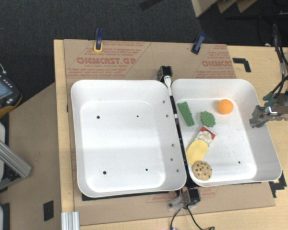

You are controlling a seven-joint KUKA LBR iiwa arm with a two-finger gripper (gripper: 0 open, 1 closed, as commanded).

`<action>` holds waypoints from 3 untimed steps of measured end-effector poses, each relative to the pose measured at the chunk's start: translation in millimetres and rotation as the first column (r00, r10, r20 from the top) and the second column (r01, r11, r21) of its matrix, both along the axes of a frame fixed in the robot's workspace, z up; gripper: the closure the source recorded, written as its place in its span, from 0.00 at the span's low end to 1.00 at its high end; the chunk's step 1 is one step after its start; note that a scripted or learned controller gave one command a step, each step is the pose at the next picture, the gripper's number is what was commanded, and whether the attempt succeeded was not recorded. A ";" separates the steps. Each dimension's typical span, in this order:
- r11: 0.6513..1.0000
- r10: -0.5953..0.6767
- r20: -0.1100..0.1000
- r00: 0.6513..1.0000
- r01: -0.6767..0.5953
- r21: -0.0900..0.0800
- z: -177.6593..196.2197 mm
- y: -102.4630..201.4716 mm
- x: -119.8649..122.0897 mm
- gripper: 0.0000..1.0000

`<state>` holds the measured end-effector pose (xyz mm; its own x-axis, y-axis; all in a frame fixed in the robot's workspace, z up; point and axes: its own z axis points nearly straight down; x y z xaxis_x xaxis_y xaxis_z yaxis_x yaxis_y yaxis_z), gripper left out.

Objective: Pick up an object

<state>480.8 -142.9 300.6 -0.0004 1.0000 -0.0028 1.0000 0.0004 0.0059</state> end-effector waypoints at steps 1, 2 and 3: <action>1.000 0.000 0.002 1.000 0.000 -0.001 10.1 0.0 0.7 1.00; 1.000 0.001 0.005 1.000 -0.001 -0.002 20.3 -0.1 1.4 1.00; 1.000 0.002 0.007 1.000 -0.002 -0.004 30.4 -0.1 2.1 1.00</action>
<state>482.9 -143.0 331.0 -0.0022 1.0000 -0.0064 0.9999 0.0022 0.0129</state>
